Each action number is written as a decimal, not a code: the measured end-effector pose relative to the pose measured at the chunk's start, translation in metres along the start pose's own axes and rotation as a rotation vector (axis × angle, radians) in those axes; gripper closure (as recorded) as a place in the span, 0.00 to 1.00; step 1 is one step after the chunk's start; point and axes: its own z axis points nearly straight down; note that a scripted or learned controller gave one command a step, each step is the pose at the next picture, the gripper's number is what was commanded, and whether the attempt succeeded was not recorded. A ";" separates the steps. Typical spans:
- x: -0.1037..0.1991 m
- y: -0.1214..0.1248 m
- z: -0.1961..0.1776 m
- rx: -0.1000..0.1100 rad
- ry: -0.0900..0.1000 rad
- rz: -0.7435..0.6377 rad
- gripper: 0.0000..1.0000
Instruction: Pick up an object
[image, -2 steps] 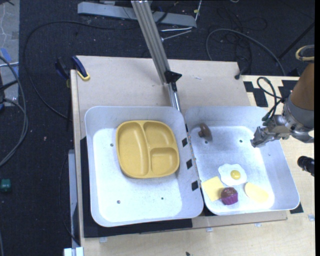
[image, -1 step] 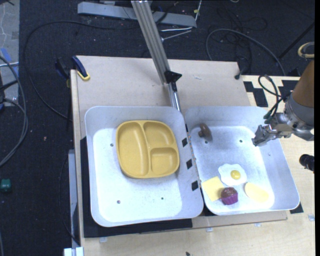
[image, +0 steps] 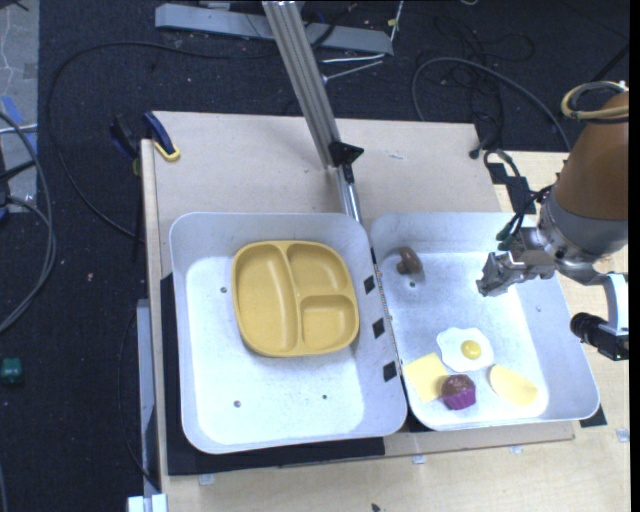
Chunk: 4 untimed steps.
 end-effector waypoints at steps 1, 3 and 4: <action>0.055 -0.019 0.007 0.002 0.000 0.001 1.00; 0.159 -0.040 -0.009 -0.001 0.000 -0.002 1.00; 0.217 -0.059 -0.001 0.002 0.000 -0.002 1.00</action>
